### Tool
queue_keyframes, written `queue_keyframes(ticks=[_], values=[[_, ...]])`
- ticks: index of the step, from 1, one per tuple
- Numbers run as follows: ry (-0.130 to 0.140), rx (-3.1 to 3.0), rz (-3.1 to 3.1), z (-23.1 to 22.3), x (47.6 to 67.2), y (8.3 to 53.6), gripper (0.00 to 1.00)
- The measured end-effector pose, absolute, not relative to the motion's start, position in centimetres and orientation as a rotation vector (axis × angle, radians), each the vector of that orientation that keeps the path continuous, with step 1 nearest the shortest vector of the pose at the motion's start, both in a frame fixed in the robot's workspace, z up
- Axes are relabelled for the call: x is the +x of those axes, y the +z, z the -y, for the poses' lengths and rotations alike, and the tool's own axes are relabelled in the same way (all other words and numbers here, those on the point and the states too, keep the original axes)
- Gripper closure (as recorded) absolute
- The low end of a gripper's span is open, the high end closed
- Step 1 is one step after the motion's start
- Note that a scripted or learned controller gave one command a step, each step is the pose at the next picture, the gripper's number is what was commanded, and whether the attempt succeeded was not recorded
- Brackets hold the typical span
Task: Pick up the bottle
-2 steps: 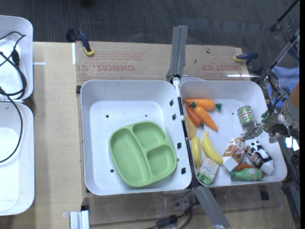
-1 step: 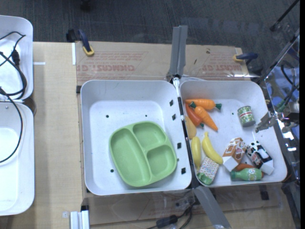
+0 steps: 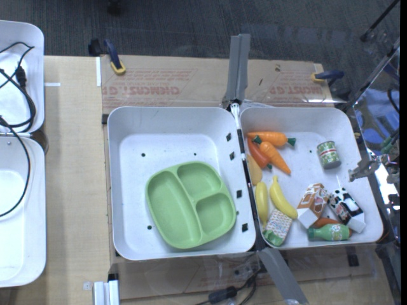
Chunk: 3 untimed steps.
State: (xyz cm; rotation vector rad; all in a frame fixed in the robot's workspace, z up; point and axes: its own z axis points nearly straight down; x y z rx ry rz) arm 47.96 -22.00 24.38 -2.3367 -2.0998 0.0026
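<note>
Looking down from the camera view, start with the bottle (image 3: 331, 232): green, lying on its side in the right bin (image 3: 299, 118), close against the front wall near the right front corner. Crowded on the far side by small cartons (image 3: 346, 206) and an orange piece just touching or nearly so; flanked on the left by a packet (image 3: 277, 226) and two bananas (image 3: 282, 197). Probably the gripper (image 3: 367, 168), that grey shape at the bin's right rim, well apart from the bottle; open or closed, cannot tell at this blur.

Best done by coming straight down over the bottle's middle, closing across its narrow width, not along its length. Keep clear of the front wall and the cartons. Lift slowly, watching for a roll. Leave the green plate (image 3: 191, 203) in the left bin (image 3: 127, 122) alone.
</note>
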Motion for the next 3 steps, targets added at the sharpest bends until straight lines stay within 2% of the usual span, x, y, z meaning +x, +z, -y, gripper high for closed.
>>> queue_keyframes(ticks=[1, 2, 3], values=[[-0.033, -2.381, 2.100, 21.8, 49.0, 14.0, 0.00], [0.002, -2.266, 2.179, 21.3, 56.7, 22.0, 0.00], [0.005, -2.491, 1.914, 21.1, 61.2, 20.3, 0.00]])
